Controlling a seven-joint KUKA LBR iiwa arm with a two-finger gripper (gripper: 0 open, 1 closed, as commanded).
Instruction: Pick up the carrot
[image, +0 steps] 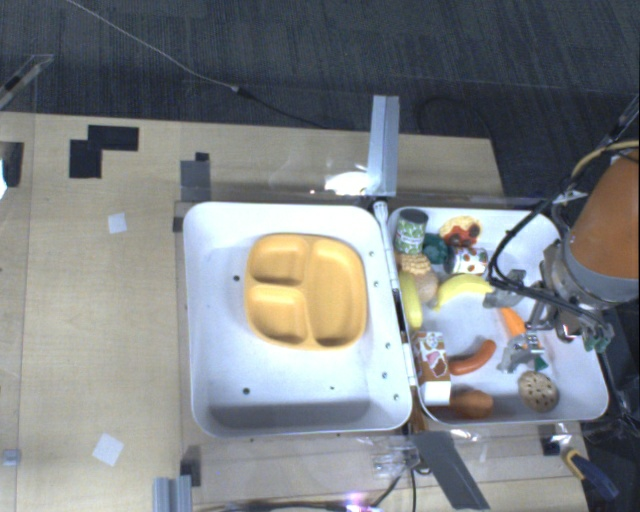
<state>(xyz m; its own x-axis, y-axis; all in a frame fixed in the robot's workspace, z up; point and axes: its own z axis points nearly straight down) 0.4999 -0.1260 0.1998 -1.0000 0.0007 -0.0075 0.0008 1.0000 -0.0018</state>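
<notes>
The 2 white bins sit side by side on the bench, and the carrot lies in the right bin, a short orange piece tilted on the white floor right of the yellow banana and above the sausage. The gripper hangs just beside it, low and right of the carrot's lower end, its metal parts crowded over the floor near the cookie; whether the claw is wide or narrow cannot be told from this slant, and nothing shows between its parts. The arm's orange band covers the bin's right edge. Room around the carrot is tight on the left, where the banana tip comes near, and a little bare floor shows between it and the sausage. The rest of the right bin is packed along its left wall. The left bin holds 1 yellow divided tray near its middle, with wide bare floor toward every rim.
</notes>
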